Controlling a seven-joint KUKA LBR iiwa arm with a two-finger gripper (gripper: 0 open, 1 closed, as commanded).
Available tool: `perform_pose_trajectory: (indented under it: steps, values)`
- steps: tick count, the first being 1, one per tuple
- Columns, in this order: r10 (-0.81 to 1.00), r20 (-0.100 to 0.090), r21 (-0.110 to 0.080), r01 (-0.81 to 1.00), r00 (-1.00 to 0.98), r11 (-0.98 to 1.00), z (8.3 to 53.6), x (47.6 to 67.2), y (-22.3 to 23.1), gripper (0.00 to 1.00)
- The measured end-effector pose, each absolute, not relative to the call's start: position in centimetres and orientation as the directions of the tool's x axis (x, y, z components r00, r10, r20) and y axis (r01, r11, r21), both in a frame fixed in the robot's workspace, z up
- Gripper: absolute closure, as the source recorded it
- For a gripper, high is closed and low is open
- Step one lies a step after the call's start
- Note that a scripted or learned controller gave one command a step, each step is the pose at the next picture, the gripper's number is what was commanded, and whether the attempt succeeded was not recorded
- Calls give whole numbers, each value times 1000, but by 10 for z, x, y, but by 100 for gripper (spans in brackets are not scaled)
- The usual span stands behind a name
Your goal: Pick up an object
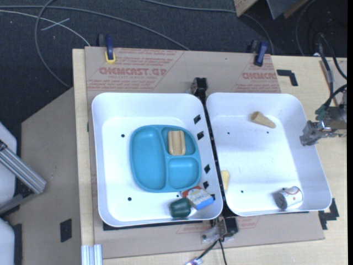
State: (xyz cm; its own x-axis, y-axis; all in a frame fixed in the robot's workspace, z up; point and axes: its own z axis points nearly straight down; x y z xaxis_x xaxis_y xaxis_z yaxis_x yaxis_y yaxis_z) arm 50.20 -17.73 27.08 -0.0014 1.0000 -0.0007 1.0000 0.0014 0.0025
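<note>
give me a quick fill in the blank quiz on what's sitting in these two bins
1. The blue divided tray lies in the ____ bin.
2. The tan wooden block rests in one of the tray's ____ compartments.
3. The small tan wedge lies in the ____ bin.
4. The dark green object sits near the left bin's ____ edge.

Missing words: left; smaller; right; front

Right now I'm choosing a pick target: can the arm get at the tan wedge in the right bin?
Probably yes. The tan wedge lies alone on the open floor of the right bin, nothing over it, and the gripper sits at that bin's right rim.
</note>
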Motion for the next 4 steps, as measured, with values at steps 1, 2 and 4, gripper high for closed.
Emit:
perform_pose_trajectory:
  steps: [1,2,4]
  values:
    - [1000,3,0,1000,-6,6,265,514,-127,100]
    - [1000,4,-4,1000,-6,6,246,514,-75,100]
    - [1000,3,-5,1000,-5,5,228,511,25,100]
